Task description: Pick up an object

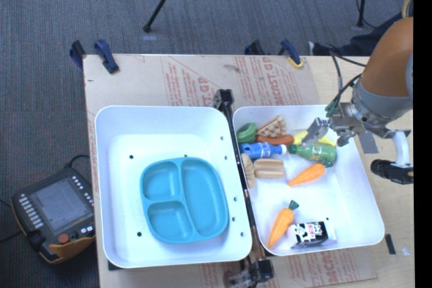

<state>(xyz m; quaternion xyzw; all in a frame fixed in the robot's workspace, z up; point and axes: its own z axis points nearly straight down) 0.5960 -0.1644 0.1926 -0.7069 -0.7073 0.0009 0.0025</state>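
The gripper [317, 135] hangs low in the right bin [368, 202], over the green bottle [316, 154] among the toy food; I cannot tell its state. Nothing looks lifted yet, so the grasp and the raise remain, by my reading

- A green bottle [316, 153] lay on its side in the right bin [351, 212].
- Two orange carrots [307, 175] lay apart, the lower one [281, 226] beside a black-and-white carton [311, 232].
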